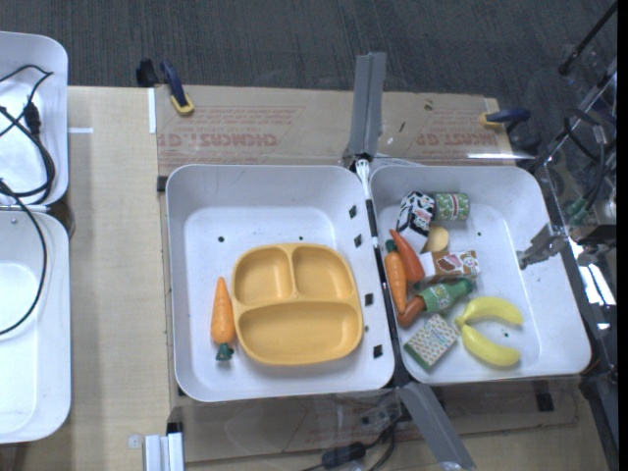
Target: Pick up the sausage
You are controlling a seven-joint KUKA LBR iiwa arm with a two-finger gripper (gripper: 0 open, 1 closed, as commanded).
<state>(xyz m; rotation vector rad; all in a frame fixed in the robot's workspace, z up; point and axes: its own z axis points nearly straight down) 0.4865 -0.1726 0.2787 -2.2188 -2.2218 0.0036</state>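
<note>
Pale wooden counter [108,263] carries two shallow white bins touching side by side: left bin [186,292], right bin [535,263]. Flattened cardboard [255,135] lies beneath them.

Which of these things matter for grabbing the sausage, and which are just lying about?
For the job: reddish sausage, end effector, right bin.
Just lying about: yellow plate, carrot beside it, bananas, green can, checkered box.

Arm [589,204] cut off at the right edge; its end by the right bin's wall is too blurred to read. Sausage [409,256] partly under the carton [449,264] and the bottle [444,295]. Carton label too small to read. White tubs [29,234] cut by the left edge.
</note>
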